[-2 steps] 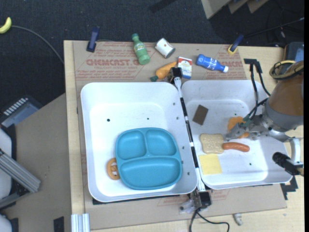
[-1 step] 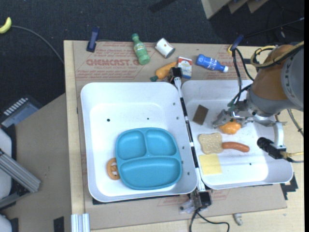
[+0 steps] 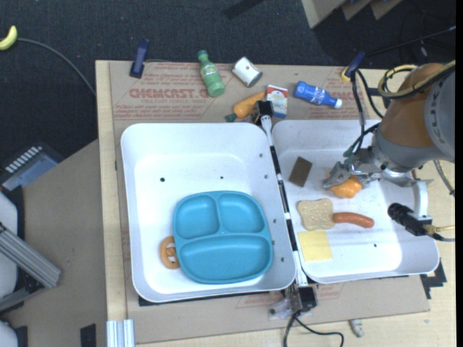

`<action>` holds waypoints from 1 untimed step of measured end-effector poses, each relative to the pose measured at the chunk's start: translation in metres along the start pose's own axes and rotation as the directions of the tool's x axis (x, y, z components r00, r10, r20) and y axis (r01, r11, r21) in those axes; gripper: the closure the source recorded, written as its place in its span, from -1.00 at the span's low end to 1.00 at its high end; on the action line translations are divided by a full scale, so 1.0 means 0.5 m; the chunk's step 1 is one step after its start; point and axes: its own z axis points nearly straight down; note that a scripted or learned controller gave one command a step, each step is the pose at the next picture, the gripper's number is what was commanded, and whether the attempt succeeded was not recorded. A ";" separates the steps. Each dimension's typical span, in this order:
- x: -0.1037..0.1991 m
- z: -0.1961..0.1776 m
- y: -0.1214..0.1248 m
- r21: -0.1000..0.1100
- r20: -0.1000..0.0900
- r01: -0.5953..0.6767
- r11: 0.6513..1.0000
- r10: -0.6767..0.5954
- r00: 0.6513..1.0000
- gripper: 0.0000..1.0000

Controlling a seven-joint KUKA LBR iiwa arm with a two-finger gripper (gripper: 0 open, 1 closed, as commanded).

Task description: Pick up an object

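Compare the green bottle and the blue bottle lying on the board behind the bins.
The green bottle is green with a pale label band; the blue bottle is blue with a white cap end. The green bottle lies nearly along the view's up-down line, behind the left bin; the blue bottle lies closer to crosswise, behind the right bin. Both lie on their sides on the board, outside the bins.

green bottle [image 3: 211, 74], blue bottle [image 3: 317, 95], white can [image 3: 247, 71]

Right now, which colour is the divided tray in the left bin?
Light blue. The divided tray shows well in the camera view.
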 end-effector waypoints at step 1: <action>0.132 -0.183 -0.111 0.002 -0.003 0.001 1.000 -0.001 1.000 1.00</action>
